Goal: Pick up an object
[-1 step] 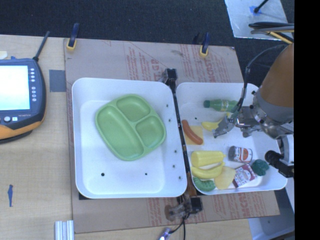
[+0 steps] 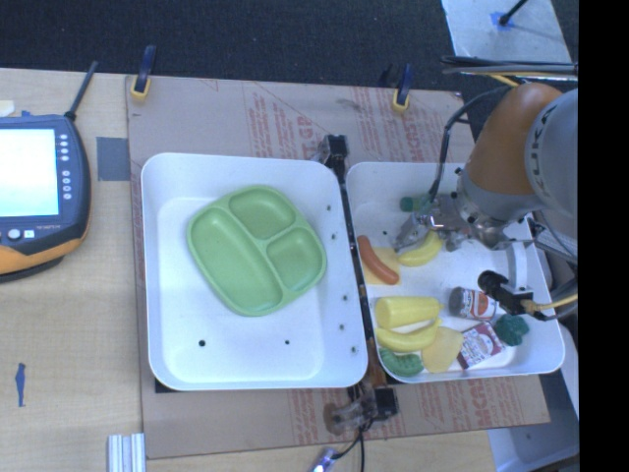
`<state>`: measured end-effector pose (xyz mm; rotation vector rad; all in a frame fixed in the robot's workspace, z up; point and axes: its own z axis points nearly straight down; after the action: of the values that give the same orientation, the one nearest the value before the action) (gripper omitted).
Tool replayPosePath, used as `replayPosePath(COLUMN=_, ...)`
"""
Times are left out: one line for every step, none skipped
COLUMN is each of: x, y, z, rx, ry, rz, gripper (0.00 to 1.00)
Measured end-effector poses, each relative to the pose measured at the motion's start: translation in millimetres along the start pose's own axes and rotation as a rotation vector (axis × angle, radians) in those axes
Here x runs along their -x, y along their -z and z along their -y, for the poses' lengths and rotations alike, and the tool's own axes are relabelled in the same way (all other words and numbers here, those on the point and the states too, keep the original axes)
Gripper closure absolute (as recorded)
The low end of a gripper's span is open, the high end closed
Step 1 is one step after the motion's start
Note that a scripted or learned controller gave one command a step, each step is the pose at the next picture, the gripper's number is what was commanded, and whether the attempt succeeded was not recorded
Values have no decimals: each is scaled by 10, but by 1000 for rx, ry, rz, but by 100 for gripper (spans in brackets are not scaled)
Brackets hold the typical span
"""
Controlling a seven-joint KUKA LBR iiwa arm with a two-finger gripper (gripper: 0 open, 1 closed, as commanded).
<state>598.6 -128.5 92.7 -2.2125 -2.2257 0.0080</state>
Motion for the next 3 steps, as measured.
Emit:
replayPosePath(x=-331, y=-3, z=-429, rx=2, ry=0, rz=0, gripper=0)
replayPosePath(x=230, y=-8, z=-219, rx=1, ry=-3, rz=-1, gripper=0)
replayPosePath(x=-84, y=-34, z=-537, rx=-15, ry=-6, rz=-4, gripper=0)
